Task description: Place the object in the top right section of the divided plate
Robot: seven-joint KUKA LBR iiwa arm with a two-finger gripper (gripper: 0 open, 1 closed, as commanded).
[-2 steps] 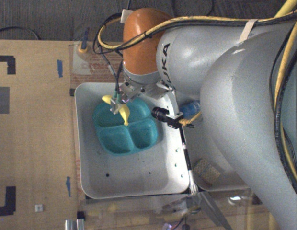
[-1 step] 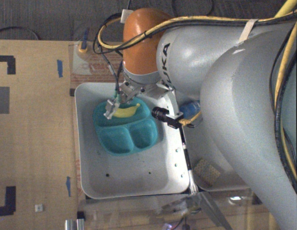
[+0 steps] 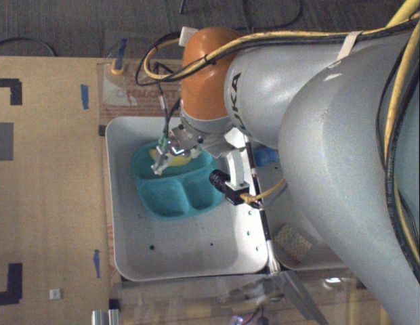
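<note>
A teal divided plate (image 3: 171, 196) lies in the left white bin (image 3: 190, 249), toward its upper half. My gripper (image 3: 165, 156) hangs right over the plate's upper sections, fingers pointing down and to the left. A yellow-green object (image 3: 181, 158) sits at the fingertips, over an upper compartment of the plate. Whether the fingers clamp it or merely rest beside it cannot be told from this angle. The arm's orange band and grey wrist cover the plate's upper right edge.
A blue object (image 3: 266, 157) peeks out under the arm in the right bin, and a beige textured object (image 3: 292, 242) lies near that bin's front. The bins' dividing wall (image 3: 261, 222) runs just right of the plate. Cardboard with blue tape marks lies to the left.
</note>
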